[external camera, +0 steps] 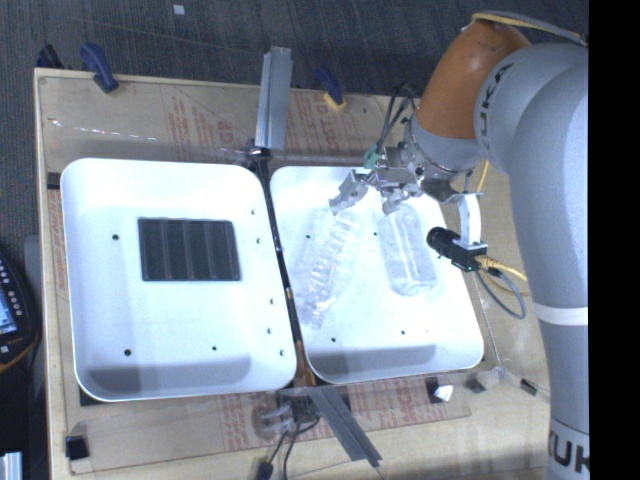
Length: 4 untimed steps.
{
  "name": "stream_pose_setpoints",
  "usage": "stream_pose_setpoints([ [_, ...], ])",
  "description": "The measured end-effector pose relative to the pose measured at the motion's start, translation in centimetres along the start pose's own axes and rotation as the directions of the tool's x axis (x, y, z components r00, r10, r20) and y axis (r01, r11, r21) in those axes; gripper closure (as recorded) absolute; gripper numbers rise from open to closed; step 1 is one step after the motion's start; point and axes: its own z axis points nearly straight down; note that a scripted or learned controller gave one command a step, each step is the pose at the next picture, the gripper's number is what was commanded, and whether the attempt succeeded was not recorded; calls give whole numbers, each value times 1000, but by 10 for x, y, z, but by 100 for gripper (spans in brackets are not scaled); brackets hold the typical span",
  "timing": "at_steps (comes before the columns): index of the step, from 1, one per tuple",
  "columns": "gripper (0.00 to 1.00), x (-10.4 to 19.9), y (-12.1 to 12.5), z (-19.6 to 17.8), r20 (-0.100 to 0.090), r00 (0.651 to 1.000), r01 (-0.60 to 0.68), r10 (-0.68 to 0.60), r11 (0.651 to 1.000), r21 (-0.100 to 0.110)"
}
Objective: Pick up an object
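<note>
Two shallow white plastic bins sat side by side on the pale wooden surface [150, 423]. The left bin [100, 348] carried one dark rectangular ribbed panel [189, 249] on its floor. The right bin [440, 343] held two clear plastic bottles lying on their sides: one ribbed bottle [325, 263] lay slanted near the bin's left wall, and one smoother bottle [407, 253] lay just beside it toward the right. At the far end of the right bin, the metal two-finger gripper [372, 190] hung over the bottles' upper ends, its fingers spread apart and grasping nothing. Above it rose the grey arm [545, 168] with its orange band [460, 78]. Two blue clamps [98, 68] gripped the surface's far edge.
</note>
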Motion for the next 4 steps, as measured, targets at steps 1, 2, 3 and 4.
stream_pose_setpoints([
  [1, 100, 2, 1, -10, -1, 1000, 6, -6, 1000, 1],
  [2, 0, 2, 1, -10, -1, 1000, 6, -6, 1000, 2],
  [3, 0, 7, 20, 44, 1, 1000, -5, 5, 1000, 0],
  [4, 0, -49, 29, 41, 0, 978, -210, 210, 978, -5],
])
